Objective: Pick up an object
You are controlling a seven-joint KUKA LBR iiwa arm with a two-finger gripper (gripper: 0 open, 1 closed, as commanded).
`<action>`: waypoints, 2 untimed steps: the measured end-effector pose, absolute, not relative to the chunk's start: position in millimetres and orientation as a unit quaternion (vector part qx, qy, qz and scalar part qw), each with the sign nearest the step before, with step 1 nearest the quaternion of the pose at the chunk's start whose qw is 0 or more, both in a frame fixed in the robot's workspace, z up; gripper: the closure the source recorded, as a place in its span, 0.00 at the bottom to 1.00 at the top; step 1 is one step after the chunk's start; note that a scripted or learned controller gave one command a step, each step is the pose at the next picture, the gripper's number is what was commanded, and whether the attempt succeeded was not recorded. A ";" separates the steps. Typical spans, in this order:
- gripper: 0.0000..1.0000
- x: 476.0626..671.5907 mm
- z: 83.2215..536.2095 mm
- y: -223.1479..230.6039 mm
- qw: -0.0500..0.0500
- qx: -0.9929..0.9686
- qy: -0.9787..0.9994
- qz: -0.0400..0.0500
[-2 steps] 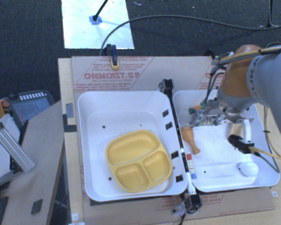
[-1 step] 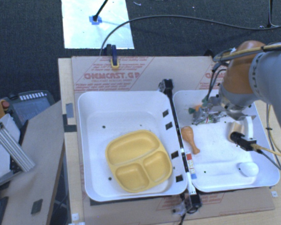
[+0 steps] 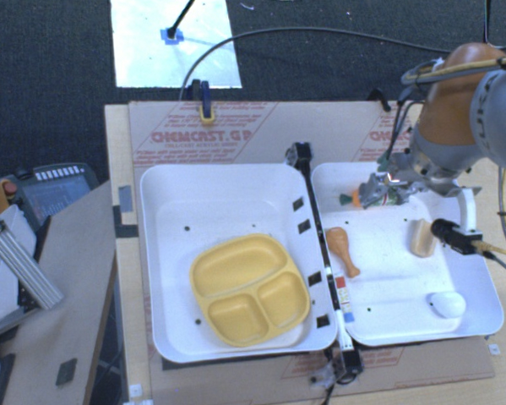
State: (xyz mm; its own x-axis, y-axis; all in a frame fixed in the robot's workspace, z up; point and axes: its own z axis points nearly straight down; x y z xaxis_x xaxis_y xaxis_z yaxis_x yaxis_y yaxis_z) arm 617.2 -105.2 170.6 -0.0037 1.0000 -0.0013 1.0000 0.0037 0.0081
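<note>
My end effector point(image 3: 379, 191) hovers in the right bin point(image 3: 475, 321), grip state unclear. That bin holds 1 drumstick point(image 3: 342, 250), 1 bread piece point(image 3: 421, 238), 1 white lump point(image 3: 447, 304). Left bin point(image 3: 168, 270): 1 yellow tray point(image 3: 249, 289).

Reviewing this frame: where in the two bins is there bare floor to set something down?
Left bin: bare across the back, behind the yellow tray. Right bin: bare between the drumstick and the white object. Crowded at the back, around the gripper.

Grey arm point(image 3: 494, 117), orange band point(image 3: 455, 102), black cables, metallic gripper point(image 3: 379, 191)
</note>
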 end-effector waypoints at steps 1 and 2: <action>1.00 612.2 217.0 -105.5 0.003 0.706 0.708 0.002; 1.00 608.8 268.5 -96.8 0.003 0.705 0.709 0.002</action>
